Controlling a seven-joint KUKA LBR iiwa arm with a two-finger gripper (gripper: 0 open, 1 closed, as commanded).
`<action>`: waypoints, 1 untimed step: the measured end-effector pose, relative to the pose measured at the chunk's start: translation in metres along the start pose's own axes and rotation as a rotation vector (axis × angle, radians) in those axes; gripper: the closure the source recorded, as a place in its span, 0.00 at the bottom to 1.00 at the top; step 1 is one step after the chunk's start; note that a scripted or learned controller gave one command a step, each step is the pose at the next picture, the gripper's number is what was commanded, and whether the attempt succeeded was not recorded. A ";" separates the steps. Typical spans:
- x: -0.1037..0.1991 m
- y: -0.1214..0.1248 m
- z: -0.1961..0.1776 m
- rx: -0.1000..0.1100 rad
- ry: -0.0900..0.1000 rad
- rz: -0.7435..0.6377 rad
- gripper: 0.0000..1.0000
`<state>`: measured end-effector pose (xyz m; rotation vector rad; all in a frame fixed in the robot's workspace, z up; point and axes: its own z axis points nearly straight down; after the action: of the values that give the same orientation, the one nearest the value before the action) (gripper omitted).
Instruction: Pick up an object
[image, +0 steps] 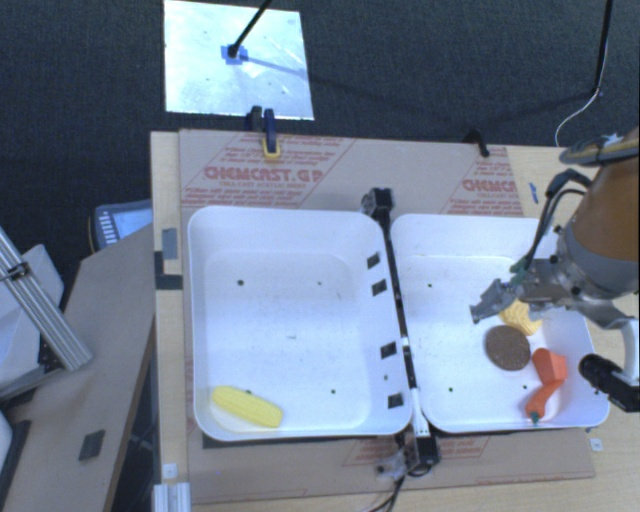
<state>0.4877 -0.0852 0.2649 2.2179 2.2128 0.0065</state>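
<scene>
Objects worth picking sit in both bins. A small yellow piece, perhaps toy food, lies in the right bin touching the near edge of the tool; just beside it is a brown disc, and near that an orange toy carrot lies toward the bin's front right corner. A yellow toy corn cob lies alone in the front left corner of the left bin, well apart from the arm.

The tool hangs low over the right bin, at the yellow piece. I cannot tell how far apart its tips stand, and nothing shows gripped between them.

Risks, as I judge them: the three right-bin items are crowded, so a descent on the yellow piece may nudge the disc or clip two things at once and hold neither. The disc looks flat and thin, so the tool would likely skid across its top. The carrot lies close to the bin wall, which could block the approach on that side. The tool also covers part of the yellow piece, so its true shape is uncertain.

Writing: the brown board under the bins carries red lettering that reads "CHEMCAST GP" behind the left bin, and again, partly cut off, behind the right bin.
</scene>
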 end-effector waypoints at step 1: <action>0.026 0.131 0.084 -0.001 0.002 -0.012 0.00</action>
<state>0.6191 -0.0596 0.1821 2.2050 2.2265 0.0091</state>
